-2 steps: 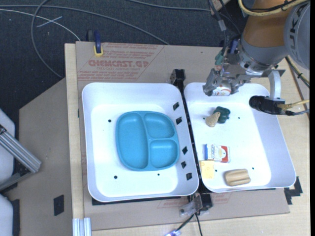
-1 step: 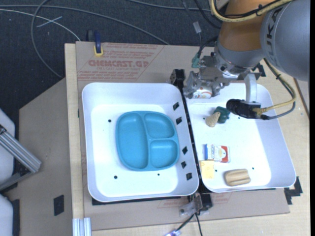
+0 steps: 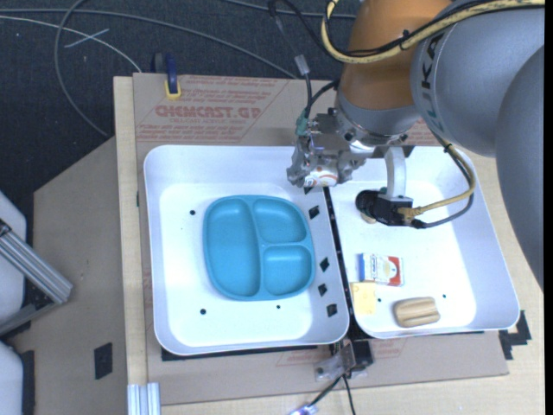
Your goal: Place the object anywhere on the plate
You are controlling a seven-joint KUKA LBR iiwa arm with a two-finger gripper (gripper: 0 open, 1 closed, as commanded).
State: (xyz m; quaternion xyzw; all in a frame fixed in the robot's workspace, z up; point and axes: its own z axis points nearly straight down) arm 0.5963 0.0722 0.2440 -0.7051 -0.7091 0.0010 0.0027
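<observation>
Blue divided plate (image 3: 259,246) lies below and to camera-left of my gripper (image 3: 318,173), flat in the left bin (image 3: 164,232). I hover at the bins' shared wall, near the far edge. Something small and pale sits at my tip; whether I pinch it, I cannot tell. Candidate objects rest in the right bin (image 3: 484,258), toward the near side: a red-and-white packet (image 3: 381,269), a yellow block (image 3: 364,298), a tan block (image 3: 416,311). My position suggests carrying across toward the plate.

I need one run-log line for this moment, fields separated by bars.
pincer above bins' divider, near plate's far corner | plate in left bin | small box, yellow piece, tan block in right bin
</observation>
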